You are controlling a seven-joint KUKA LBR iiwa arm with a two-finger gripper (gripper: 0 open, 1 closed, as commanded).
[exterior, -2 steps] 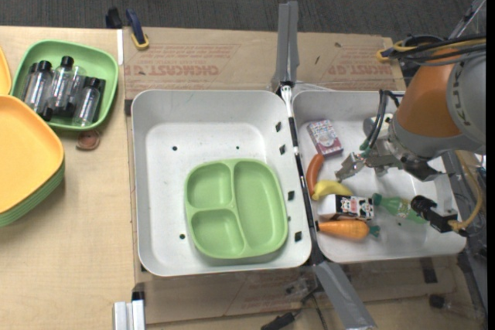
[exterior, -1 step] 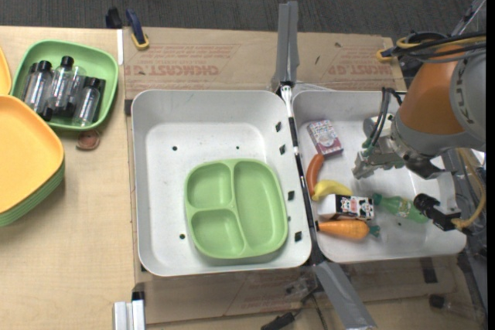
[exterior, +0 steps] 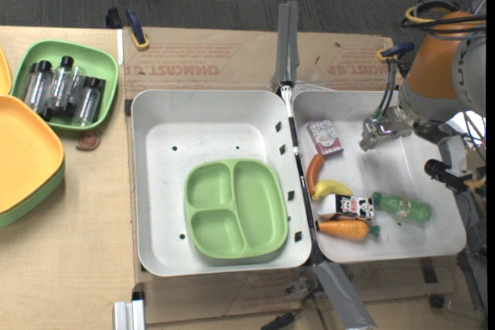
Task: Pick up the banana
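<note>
So from the overhead camera, the small yellow curved banana [exterior: 332, 188] is lying in the right white plastic bin [exterior: 433, 245], close to its left wall, touching the orange-red sausage-shaped toy [exterior: 313, 168] and sitting just above the black-and-white cow-print carton [exterior: 355, 206]. An orange toy carrot [exterior: 345, 229] sits below that, and a green plastic bottle [exterior: 401, 208] lies off to the right. The pink little box [exterior: 325, 137] is up top. The metal two-finger hand [exterior: 377, 133] hangs over the bin's upper right, well apart from the banana, with nothing in it; can't tell if it's spread or closed. The left white bin [exterior: 155, 166] holds a green divided tray [exterior: 236, 207].
</note>
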